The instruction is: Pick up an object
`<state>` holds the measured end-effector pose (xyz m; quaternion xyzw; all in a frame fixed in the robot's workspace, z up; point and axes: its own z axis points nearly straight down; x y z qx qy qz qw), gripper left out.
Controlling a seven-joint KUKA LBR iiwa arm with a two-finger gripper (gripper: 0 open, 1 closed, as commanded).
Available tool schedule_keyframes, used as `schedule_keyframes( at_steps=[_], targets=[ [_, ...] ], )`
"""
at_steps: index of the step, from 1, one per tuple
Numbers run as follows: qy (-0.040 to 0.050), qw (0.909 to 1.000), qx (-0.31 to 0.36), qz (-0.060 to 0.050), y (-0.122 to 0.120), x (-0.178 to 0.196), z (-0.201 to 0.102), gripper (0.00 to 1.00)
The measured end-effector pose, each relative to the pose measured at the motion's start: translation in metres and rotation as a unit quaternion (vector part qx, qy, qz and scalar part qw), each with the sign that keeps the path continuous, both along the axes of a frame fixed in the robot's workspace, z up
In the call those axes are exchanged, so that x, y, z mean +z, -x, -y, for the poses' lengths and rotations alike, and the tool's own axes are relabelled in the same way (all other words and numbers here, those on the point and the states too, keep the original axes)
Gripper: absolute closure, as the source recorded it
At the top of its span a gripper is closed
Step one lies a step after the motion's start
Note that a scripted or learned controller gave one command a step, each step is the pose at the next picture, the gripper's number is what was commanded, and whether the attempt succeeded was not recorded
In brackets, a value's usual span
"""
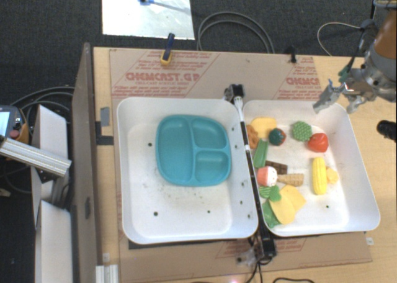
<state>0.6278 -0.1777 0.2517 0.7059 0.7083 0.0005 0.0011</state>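
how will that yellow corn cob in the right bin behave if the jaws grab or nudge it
The corn cob looks like hollow toy plastic, so probably stiff and light. Its rounded, elongated shape suggests it may roll sideways if nudged. The glossy surface could slip unless gripped across its narrow width.

Fixed overhead slant, both bins [130,170]

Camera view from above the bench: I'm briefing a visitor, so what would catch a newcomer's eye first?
The teal divided plate lying alone in the left bin, then the bright heap of toy food in the right bin, with a red tomato and yellow corn. The end effector hangs open above that bin's far right corner.
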Motion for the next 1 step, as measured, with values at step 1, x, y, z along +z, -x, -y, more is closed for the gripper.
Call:
schedule_keyframes(
  at_steps=[1],
  targets=[
    [-0.0009,1.0000,0.002,-0.002,-0.0335,-0.0735,-0.0151,0.00]
  ],
)
